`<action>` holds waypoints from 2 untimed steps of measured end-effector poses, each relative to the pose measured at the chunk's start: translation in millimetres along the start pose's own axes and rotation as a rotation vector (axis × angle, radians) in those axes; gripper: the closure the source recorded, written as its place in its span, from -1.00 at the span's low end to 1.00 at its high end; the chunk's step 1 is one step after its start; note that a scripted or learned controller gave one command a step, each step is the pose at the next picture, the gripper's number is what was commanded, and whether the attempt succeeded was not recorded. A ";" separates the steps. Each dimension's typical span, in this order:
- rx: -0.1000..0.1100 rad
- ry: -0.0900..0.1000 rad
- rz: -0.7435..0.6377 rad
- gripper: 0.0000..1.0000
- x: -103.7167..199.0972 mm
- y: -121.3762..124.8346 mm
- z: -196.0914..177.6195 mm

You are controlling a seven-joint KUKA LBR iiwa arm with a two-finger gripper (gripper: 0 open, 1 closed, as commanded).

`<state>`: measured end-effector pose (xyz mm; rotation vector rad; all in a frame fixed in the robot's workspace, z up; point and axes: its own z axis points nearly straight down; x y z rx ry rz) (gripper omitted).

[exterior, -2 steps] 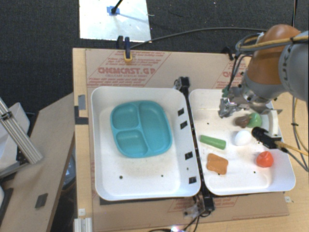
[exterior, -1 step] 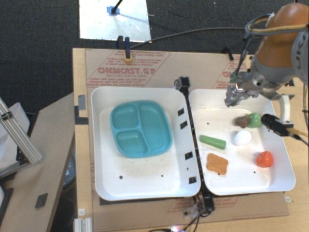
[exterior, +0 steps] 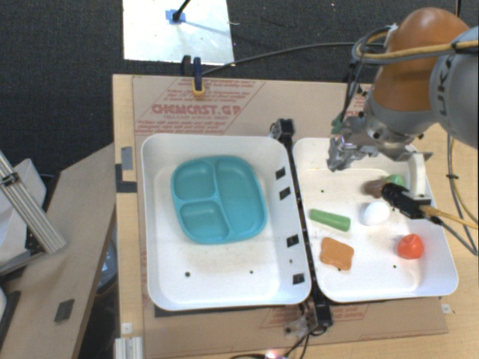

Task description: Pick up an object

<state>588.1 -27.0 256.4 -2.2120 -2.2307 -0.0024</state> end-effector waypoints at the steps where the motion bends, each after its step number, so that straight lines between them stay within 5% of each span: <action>1: 0.000 0.000 -0.001 1.00 48.1 -11.3 -0.1; 2: 0.001 0.000 -0.001 1.00 97.4 -34.9 -2.1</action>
